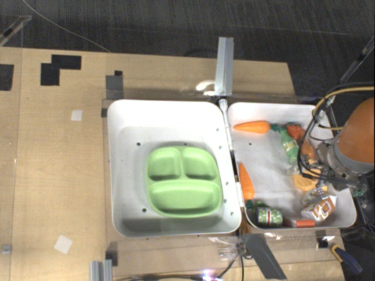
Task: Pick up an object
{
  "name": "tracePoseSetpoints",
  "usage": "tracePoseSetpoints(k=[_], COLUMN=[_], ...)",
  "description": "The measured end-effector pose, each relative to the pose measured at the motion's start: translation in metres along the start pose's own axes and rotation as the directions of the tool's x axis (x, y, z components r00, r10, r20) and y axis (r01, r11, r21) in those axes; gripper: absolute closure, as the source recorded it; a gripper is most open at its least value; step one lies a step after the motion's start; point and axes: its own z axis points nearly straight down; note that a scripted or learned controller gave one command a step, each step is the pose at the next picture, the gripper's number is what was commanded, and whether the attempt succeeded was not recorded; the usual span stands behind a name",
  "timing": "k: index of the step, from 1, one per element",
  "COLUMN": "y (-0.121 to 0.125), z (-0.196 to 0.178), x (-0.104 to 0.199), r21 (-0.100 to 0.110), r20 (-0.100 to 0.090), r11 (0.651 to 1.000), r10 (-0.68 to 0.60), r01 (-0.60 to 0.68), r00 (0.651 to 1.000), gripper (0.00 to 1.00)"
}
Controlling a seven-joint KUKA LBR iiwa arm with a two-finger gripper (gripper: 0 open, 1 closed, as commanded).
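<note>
The right bin (266,157) holds several objects. An orange carrot (252,127) lies near its far edge, and a second carrot (246,180) lies along the left wall. A green can (269,216) lies at the near left corner with a small red piece (305,222) beside it. A green packet (289,146) and a red item (295,132) sit at the far right. The arm's orange band (360,136) hangs over the bin's right side. My gripper (320,187) is low there, above a yellow item (303,183) and a brown-and-white packet (323,207).
The left bin (126,157) bears a green divided plate (183,179). A grey metal post (224,66) stands behind the wall between the bins. Black cables (310,154) loop off the wrist over the right bin. Wooden bench top (53,174) stretches to the left.
</note>
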Motion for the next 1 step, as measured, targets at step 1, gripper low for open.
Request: tracePoseSetpoints(k=[1], y=[0.0425], z=[0.0029], x=[-0.0047], r21=[-0.002], r20=[-0.017], r11=[1.000], r10=[0.001], r01=[-0.001], r00=[1.000], gripper=[0.00])
